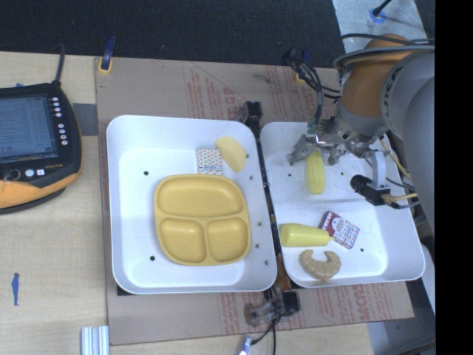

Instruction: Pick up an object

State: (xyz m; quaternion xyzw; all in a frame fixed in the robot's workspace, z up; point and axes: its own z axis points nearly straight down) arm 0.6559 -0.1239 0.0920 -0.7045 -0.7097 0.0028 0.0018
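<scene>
My gripper (318,152) hangs over the far part of the right bin (399,261), its fingers spread apart. An ear of yellow corn (315,176) lies lengthwise just below it. The corn's upper end sits between the fingertips, with a gap on each side. Nearer in the same bin lie a yellow cylinder-shaped toy (303,235), a red and white packet (340,230) and a tan croissant (320,265). The grey arm with its orange band (369,87) comes in from the upper right.
The left bin (126,198) holds a yellow compartment plate (201,220), a pale yellow piece (231,154) and a small patterned packet (209,161). A control tablet (33,143) rests on the bench at far left. Cables (384,191) trail beside the gripper.
</scene>
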